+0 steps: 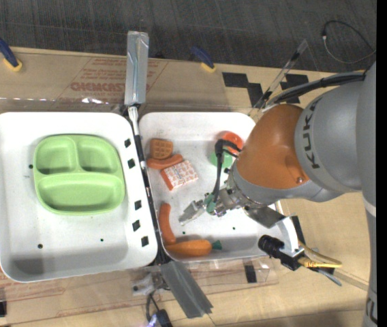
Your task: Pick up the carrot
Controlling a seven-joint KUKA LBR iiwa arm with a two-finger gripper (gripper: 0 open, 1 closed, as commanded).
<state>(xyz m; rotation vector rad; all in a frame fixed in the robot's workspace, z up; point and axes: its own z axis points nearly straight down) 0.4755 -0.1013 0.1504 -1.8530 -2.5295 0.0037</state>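
The carrot (188, 248), orange with a small green tip at its right end, lies flat along the front wall of the right bin (200, 129). My gripper (199, 208) hangs over the middle of that bin, a short way above and slightly right of the carrot, apart from it. Nothing shows in the gripper. The grey and orange arm (282, 157) covers the bin's right side.
A reddish sausage (165, 224) lies just left of the carrot, near the divider. A brown waffle (159, 148), a pink wafer block (179, 174) and a red-and-green item (228, 142) sit further back. The left bin (16, 251) holds a green divided plate (79, 173).
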